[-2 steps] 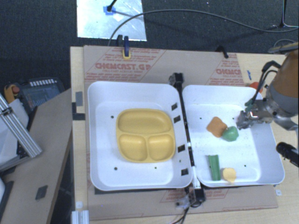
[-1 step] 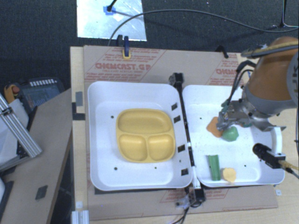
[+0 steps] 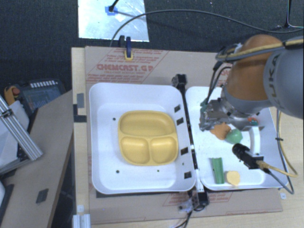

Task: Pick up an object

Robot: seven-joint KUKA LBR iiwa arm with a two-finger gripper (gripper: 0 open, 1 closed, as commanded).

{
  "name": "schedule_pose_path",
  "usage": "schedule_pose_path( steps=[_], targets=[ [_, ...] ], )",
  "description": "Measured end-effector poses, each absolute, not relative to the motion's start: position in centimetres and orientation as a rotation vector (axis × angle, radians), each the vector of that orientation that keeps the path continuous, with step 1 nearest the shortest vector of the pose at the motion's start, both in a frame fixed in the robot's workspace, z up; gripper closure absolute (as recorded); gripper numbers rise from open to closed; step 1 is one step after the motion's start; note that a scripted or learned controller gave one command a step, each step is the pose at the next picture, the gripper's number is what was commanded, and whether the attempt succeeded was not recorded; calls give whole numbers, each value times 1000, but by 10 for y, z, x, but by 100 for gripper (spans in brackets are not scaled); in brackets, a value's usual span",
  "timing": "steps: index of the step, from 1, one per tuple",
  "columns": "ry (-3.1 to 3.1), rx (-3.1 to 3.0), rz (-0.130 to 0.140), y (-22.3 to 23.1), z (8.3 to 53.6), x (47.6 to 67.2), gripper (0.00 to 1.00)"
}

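Note:
My gripper [image 3: 208, 122] hangs low over the left part of the right bin [image 3: 202, 96], with the grey arm and its orange band covering much of the bin behind it. An orange piece [image 3: 220, 131] lies right beside the gripper's lower right, and a round green object [image 3: 233, 136] touches that piece. Whether the gripper holds either of them is hidden. Nearer the front of the bin lie a green stick [image 3: 217, 170] and a small yellow disc [image 3: 232, 177].
The left bin [image 3: 102, 127] holds a yellow divided plate [image 3: 147, 137]. A black ridge with clips [image 3: 185, 127] separates the two bins. A small red and teal bit [image 3: 252, 121] peeks out under the arm at the right.

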State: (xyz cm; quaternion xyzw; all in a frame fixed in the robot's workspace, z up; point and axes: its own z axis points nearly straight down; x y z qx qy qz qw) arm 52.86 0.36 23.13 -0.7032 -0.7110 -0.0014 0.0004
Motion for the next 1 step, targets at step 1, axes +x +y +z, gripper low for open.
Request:
schedule_pose_path(
  steps=[1],
  targets=[
    [-2232,-2208,-4,68,226,531,100]
  ],
)
